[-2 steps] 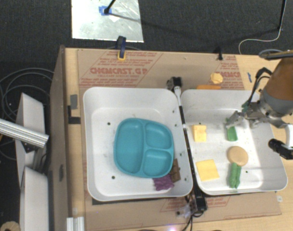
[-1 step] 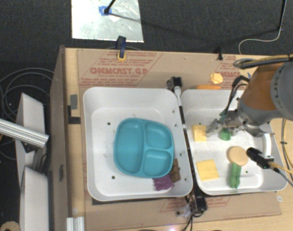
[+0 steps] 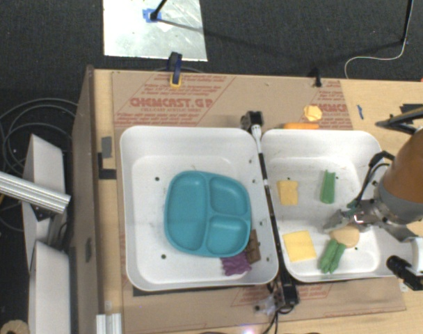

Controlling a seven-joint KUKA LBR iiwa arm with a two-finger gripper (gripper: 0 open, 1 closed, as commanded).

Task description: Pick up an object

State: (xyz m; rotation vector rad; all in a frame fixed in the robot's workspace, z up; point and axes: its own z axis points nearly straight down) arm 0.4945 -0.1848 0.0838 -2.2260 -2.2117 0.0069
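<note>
The likeliest target is the pale tan, rounded piece in the right bin, lying near the bin's front wall and touching the top of a green stick. The end effector sits just above and against it; whether it is open or closed cannot be told. A yellow slab lies just left of the tan piece, a smaller yellow square and a second green stick farther back. To grasp well, I judge the arm should descend centred on the tan piece, clear of the green stick, then lift straight. The left bin holds a teal divided plate.
</note>
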